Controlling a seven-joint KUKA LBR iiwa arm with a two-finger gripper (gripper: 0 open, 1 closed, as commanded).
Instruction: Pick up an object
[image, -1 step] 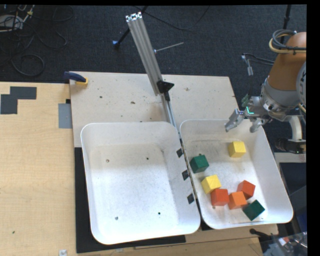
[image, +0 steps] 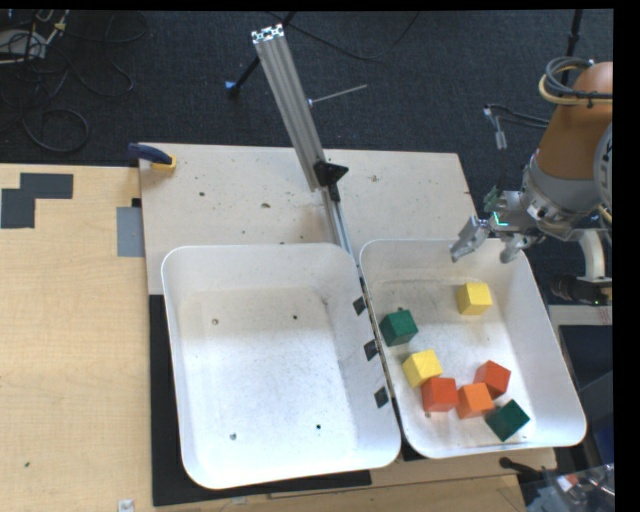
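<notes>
Right bin (image: 560, 400): shallow white tray on the table, holding all seven cubes.
Front cluster: dark green cube (image: 507, 419) nearest the camera, touching an orange cube (image: 475, 399); a red-orange cube (image: 438, 394) and another red-orange cube (image: 492, 377) flank it; a yellow cube (image: 421, 366) sits just behind.
Middle: green cube (image: 399, 326) near the bin's left wall.
Back: second yellow cube (image: 474, 297), alone.
Left bin (image: 200, 300): white, speckled.
Hand (image: 487, 245): fingers spread apart, pinching nothing, above the right bin's far rim, near the rear yellow cube.
</notes>
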